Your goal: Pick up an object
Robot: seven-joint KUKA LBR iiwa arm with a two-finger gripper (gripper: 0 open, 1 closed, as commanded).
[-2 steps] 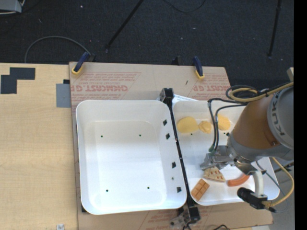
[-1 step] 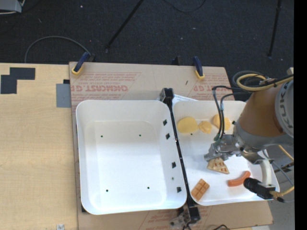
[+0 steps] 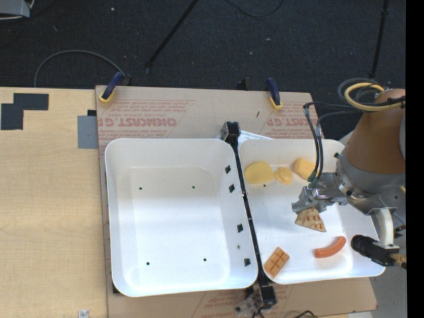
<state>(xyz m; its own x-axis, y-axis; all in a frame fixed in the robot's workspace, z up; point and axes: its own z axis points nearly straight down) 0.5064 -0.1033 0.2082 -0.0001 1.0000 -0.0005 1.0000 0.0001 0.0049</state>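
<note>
A wooden table is filling the left side of the frame. A cardboard sheet is lying on it, held by 2 clamps along the sheet's top edge. The left bin is sitting in the middle of the frame. The right bin is touching it on the right.

In the right bin, a waffle square is lying near the bottom edge. 3 yellow lumps are sitting in a row near the top. A red sausage is lying at the lower right.

The gripper is reaching in from the right, in the middle of the right bin. Its fingers are pinching a waffle wedge, which is hanging just below them.
</note>
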